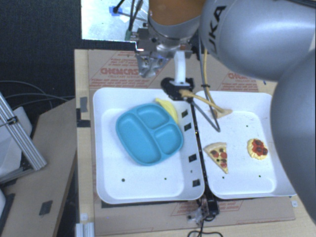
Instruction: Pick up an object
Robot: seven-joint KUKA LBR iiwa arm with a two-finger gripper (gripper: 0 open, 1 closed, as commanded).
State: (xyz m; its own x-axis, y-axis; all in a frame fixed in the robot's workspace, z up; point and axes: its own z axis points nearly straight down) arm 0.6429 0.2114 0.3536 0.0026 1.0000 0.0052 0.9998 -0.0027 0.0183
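My gripper (149, 66) hangs above the cardboard just behind the left bin's back rim, with nothing visibly held under it. In the left bin (111, 179) lies a blue divided plate (149, 133), and a yellow banana (168, 108) rests against its far edge. The right bin (247, 184) holds a pizza slice (217, 156) and a small round tart with red topping (257, 148). A tan wooden utensil (207, 104) lies at the back, reaching across the divider. A white piece with a black end (178, 78) sits at the back rim, right of the gripper.
The big grey arm (266, 38) covers the upper right and overhangs the right bin's far corner. A black strip with square tabs (193, 147) runs between the bins. Printed cardboard (113, 70) lies under the bins. Cables hang at the bench's front edge (205, 214).
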